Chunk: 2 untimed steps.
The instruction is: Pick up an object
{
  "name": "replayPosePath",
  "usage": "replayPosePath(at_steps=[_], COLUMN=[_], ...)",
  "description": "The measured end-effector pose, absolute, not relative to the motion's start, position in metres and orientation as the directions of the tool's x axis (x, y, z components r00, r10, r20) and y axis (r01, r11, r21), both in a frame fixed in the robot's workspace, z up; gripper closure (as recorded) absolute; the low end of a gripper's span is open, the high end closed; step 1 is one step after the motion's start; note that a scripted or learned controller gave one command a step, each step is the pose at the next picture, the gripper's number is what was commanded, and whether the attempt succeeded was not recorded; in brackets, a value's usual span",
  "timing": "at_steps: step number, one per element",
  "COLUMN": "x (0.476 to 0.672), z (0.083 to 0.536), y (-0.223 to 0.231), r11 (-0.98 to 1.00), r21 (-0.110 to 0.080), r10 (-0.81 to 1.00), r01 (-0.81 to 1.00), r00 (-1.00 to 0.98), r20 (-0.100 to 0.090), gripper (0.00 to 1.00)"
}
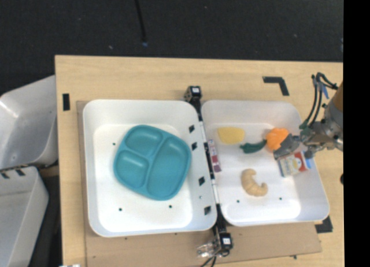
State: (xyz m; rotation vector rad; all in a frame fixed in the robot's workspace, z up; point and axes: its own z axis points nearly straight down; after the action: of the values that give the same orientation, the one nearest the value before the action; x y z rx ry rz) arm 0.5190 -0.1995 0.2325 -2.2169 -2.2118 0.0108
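Objects for picking lie in the right shallow white plastic bin (pixel 231 211): a pale yellow rounded block (pixel 230 135) near its upper left, a dark green curved piece (pixel 252 147) just beside a small orange carrot-like toy (pixel 277 138), a tan croissant-shaped toy (pixel 254 182) lower in the middle, and a small white carton with red print (pixel 293 163) toward the right wall. The grey metal gripper (pixel 288 149) reaches in over the bin's right side and sits above the carton's upper edge, close to the orange toy; whether the jaws are apart or together cannot be told at this angle. The left shallow white plastic bin (pixel 98 202) carries a round teal divided plate (pixel 152 161) with three compartments. Both bins rest side by side on the light wooden surface (pixel 127 75).
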Motion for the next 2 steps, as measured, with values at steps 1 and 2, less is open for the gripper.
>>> replayPosePath(at_steps=[1, 2], x=[0.522, 0.513], z=[0.239, 0.188], y=[-0.199, -0.195], r11=[0.001, 0.000], r21=[0.000, -0.003], r10=[1.000, 1.000], r01=[1.000, 1.000], r00=[-0.001, 0.000], r20=[-0.001, 0.000], gripper=[0.00, 0.00])
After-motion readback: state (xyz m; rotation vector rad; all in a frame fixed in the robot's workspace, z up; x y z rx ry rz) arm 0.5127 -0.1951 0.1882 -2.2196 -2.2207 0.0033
